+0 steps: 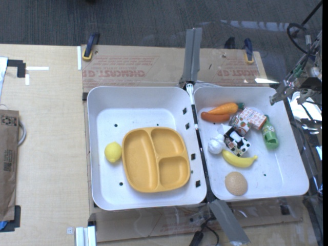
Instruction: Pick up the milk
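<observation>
My gripper (282, 93) hangs over the far right corner of the right bin (294, 186), with cables trailing off behind it toward the right, and at this slant I cannot tell whether it is released or clenched; nothing is visibly held in it. The milk (237, 141), a small carton with black and white cow patches, lies near the middle of the right bin, well apart from my gripper and closer to the bin's left wall than to its right one. It is crowded. A small round white object (216, 146) sits just beside it on the left, a banana (240, 159) lies against its near side, and a carton printed in orange and white (248, 119) rests just beyond it toward the far edge. A carrot (221, 112) lies further toward the far left corner of that bin, a green bottle (270, 135) lies toward the right wall, and a tan egg (236, 183) sits by the near edge. In the left bin (97, 152), a yellow divided plate (156, 159) fills the middle, and a lemon (113, 151) rests just beside the plate's left rim.
</observation>
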Controlling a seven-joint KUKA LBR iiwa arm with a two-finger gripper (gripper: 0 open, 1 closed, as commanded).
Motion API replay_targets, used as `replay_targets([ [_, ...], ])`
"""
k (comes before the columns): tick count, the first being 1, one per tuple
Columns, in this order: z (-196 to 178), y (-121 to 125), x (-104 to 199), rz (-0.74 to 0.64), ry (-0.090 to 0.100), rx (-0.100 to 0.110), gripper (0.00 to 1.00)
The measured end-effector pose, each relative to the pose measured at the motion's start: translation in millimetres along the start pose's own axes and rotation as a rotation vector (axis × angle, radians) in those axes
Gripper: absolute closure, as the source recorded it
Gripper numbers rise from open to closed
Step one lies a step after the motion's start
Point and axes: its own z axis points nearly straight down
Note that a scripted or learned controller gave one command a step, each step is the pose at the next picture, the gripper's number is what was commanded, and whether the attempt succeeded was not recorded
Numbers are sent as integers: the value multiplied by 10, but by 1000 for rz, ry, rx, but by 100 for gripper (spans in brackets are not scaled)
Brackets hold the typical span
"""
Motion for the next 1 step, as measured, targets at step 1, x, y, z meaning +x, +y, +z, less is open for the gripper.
replay_targets([
  [1,-64,9,-2,-3,-1,3,100],
])
